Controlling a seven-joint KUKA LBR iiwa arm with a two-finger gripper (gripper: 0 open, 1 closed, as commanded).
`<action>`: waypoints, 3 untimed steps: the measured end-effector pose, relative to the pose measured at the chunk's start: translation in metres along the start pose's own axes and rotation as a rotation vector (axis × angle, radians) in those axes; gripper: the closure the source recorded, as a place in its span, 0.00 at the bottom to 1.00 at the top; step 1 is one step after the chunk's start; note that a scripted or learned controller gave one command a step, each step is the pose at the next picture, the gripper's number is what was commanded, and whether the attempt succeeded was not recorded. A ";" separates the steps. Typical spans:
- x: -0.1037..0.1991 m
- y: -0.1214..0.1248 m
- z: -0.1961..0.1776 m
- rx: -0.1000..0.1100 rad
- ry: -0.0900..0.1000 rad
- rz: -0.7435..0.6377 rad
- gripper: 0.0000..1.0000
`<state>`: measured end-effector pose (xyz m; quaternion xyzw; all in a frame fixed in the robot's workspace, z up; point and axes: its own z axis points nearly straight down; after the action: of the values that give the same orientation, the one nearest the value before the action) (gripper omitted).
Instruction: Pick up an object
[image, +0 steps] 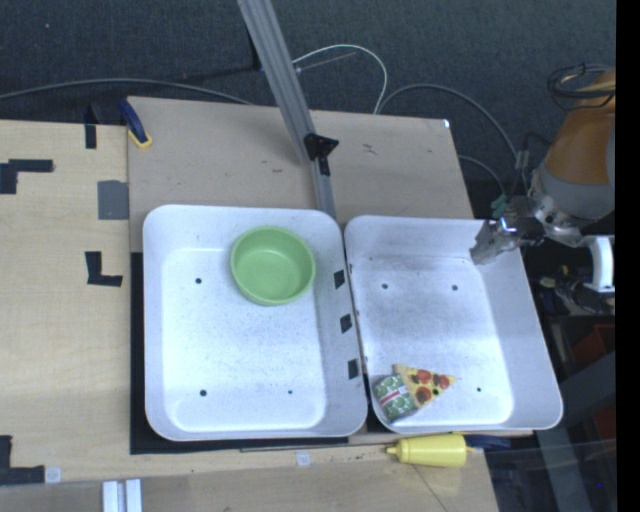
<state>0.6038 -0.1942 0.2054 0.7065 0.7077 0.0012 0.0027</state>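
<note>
A pizza-slice toy (428, 381) lies near the front of the right bin (440, 310), and beside it sits a small green-and-white item (393, 397) in the front left corner. A green bowl (272, 264) rests in the back of the left bin (200, 340). My gripper (488, 243) hovers at the right bin's back right corner, far from the toys, with nothing visible in it. It is small and seen at an angle.
A yellow bottle (432, 450) lies on the bench just outside the right bin's front rim. A slanted metal pole (290, 90) rises behind the bins. Cables (400, 90) trail across the back. The arm's orange band (580, 150) is at the right edge.
</note>
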 end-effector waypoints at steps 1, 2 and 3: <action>-0.002 -0.003 -0.044 0.001 0.001 0.000 1.00; 0.061 0.010 -0.044 0.005 0.004 -0.006 1.00; 0.115 0.029 -0.040 0.006 0.004 -0.006 1.00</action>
<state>0.6329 -0.0788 0.2453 0.7045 0.7097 0.0004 -0.0007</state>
